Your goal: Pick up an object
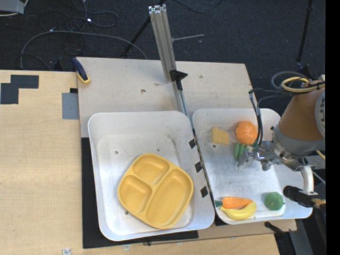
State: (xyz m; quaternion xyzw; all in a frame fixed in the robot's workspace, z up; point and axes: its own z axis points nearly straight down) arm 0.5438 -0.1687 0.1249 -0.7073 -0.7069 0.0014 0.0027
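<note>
The grey KUKA arm with its orange band (300,116) enters from the right, its wrist bent so that the metal two-finger gripper (245,160) points leftward and slightly down. The orange band sits just behind and above the gripper, with the grey wrist housing between them.

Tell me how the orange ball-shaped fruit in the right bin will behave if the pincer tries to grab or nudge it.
The orange fruit looks round and smooth, so it will probably roll if nudged and may slip from a pinch off its middle. It looks like a toy, so likely light and stiff. It lies close to the green piece and the yellow wedge, which a push might shift.
</note>
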